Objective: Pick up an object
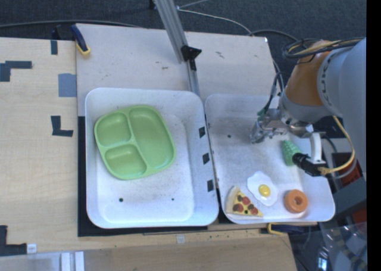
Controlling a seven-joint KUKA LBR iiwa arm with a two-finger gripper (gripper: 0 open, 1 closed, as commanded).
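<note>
White plastic makes up the two shallow bins that we count on the bench, the left bin [95, 204] and the right bin [223, 109] touching along their inner walls. In the left one we see a single thing, a green divided plate [134, 142] with three compartments, lying in the bin's upper half. In the right one we count four small toys: one pizza slice [243, 203] at the near left corner, one fried egg [262, 190] just beside it and touching its upper right edge, one orange doughnut [296, 201] near the near right corner, and one green ridged piece [289, 151] against the right wall. We see one grey arm [333, 79] with its orange band, and its gripper [260, 134] low over the bin's bare middle, well apart from the toys along the near edge. Whether its fingers are spread or closed we cannot tell; we see nothing between them.
</note>
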